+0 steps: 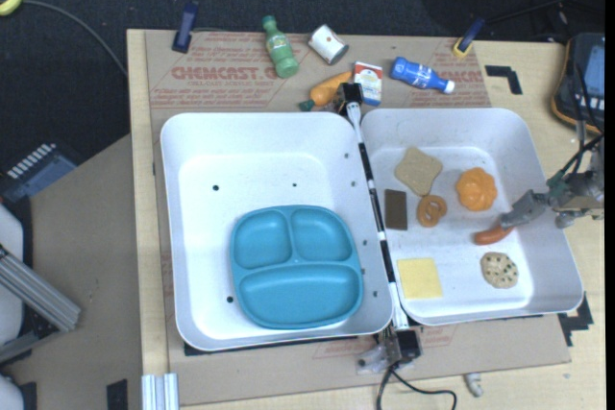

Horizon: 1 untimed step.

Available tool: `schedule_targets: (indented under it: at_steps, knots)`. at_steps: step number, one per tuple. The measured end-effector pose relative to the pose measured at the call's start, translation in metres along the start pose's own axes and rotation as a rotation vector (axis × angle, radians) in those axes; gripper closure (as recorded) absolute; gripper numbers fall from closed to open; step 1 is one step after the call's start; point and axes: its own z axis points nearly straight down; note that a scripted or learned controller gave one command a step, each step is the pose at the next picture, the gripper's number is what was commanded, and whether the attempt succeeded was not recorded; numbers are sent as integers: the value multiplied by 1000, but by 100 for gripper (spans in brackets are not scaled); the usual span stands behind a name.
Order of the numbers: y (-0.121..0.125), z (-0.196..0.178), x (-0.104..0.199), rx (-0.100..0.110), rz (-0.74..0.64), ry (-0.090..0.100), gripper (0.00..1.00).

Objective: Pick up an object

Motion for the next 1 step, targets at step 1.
schedule_targets:
  at_steps: [1]
  knots:
    - [65,67,-9,-1,-1,0,0]
